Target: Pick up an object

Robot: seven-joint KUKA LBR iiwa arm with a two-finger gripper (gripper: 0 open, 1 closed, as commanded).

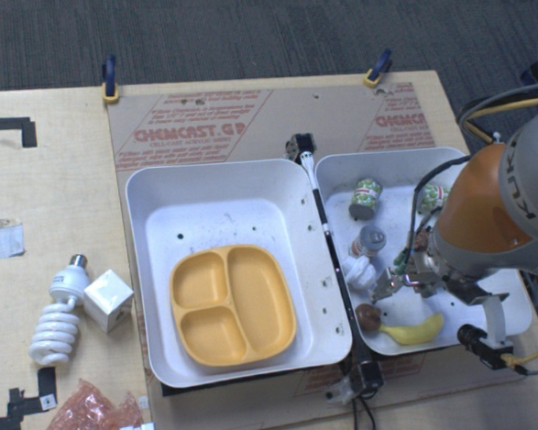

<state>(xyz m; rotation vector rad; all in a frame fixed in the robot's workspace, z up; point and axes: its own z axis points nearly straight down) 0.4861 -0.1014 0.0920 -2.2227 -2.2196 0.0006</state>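
My gripper hangs low over the middle of the right bin, under the orange band of the arm. Just left of it lies a white crumpled object, with a small grey capped item above that. A yellow banana lies along the bin's near edge, and a brown ball sits beside its left end. A green-and-white can stands at the far side, and a second similar one is partly hidden behind the arm. I see nothing held in the gripper.
The left bin holds a yellow divided plate. Outside the bins, on the bench at the left, lie a spiral light bulb, a white cube and a red mesh bag. Cables run by the arm at the right.
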